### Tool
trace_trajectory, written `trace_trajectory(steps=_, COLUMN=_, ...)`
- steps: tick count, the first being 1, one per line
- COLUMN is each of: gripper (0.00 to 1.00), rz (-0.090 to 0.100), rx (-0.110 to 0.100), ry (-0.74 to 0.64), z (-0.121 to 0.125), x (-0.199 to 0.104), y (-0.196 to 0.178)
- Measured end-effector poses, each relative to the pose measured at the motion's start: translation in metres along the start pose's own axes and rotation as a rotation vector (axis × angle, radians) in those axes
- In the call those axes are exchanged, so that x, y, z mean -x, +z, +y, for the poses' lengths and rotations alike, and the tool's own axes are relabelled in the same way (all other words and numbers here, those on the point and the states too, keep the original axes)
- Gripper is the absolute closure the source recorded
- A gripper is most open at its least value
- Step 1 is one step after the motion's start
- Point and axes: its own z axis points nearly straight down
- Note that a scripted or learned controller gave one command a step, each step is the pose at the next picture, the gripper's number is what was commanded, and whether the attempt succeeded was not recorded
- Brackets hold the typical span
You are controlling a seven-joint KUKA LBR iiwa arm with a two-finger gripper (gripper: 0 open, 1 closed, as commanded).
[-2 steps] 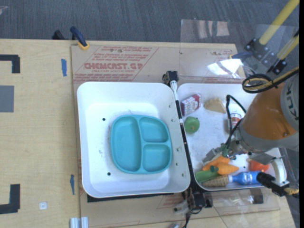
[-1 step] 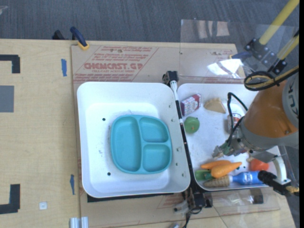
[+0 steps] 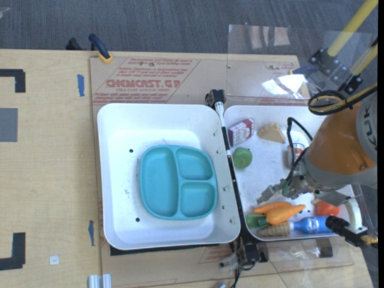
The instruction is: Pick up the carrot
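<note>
The carrot (image 3: 279,211) is orange and lies lengthwise near the front of the right bin (image 3: 264,116), its tip pointing right. My gripper (image 3: 283,191) hangs just behind and above it, at the end of the orange-banded wrist (image 3: 336,149) that reaches in from the right. Nothing is visibly held in it. The gripper's body hides the bin floor right behind the carrot.
Around the carrot lie a green piece (image 3: 255,221), a tan ridged piece (image 3: 276,230), a blue bottle (image 3: 312,224) and a red-orange item (image 3: 327,208). Farther back are a green ball (image 3: 242,158), a red carton (image 3: 240,131) and a beige wedge (image 3: 273,134). The left bin (image 3: 114,161) holds a teal divided plate (image 3: 178,182).
</note>
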Motion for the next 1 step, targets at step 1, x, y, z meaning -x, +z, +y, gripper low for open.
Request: trace_trajectory(steps=1, gripper=0.00, rz=0.001, rx=0.002, ry=-0.143, z=-0.0003, x=0.0039, y=0.0147)
